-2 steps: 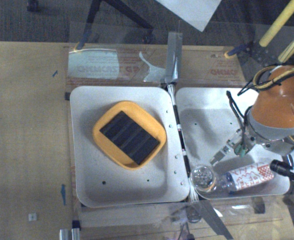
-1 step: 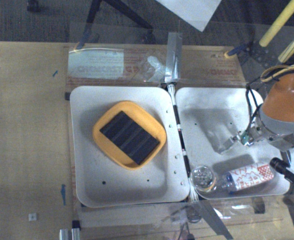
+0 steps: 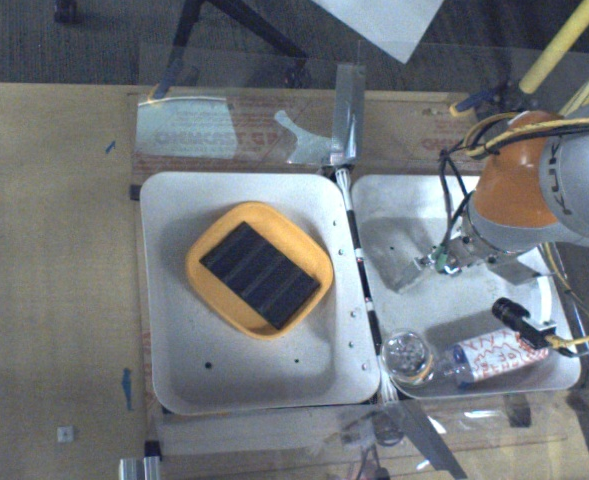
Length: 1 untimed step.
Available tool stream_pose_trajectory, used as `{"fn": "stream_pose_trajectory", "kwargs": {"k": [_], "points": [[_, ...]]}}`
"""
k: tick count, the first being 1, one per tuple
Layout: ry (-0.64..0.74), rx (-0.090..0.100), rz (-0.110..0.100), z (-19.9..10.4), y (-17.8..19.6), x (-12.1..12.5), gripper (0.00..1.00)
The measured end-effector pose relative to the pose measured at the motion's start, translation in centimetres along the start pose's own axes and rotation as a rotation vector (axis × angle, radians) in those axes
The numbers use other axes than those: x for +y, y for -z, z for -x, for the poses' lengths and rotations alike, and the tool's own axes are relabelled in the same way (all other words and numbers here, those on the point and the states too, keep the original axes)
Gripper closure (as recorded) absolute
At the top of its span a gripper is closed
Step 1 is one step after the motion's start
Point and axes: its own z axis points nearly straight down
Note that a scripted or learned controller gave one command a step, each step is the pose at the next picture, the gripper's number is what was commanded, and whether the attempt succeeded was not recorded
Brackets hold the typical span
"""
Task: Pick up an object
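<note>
In the right bin (image 3: 394,203), my gripper (image 3: 421,267) hangs low over the bare middle of the floor, with the grey arm and its orange band (image 3: 519,183) coming in from the right. Nothing shows between its tips. A clear plastic bottle (image 3: 464,358) with a red-and-white label lies on its side along the bin's front wall, below and to the right of the gripper and apart from it. A rounded yellow block (image 3: 259,268) with a black ribbed top rests in the middle of the left bin (image 3: 174,348).
A metal divider strip (image 3: 359,268) runs between the two bins. Behind them lies a clear plastic sheet (image 3: 234,128) with a metal bracket. The bench is tan wood (image 3: 54,268) to the left. A chair base stands on the carpet at the back.
</note>
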Motion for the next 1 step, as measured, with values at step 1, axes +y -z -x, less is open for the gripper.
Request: {"fn": "stream_pose_trajectory", "kwargs": {"k": [1], "points": [[-0.457,0.0,-0.006,2.83,-0.19,5.44,0.0]]}}
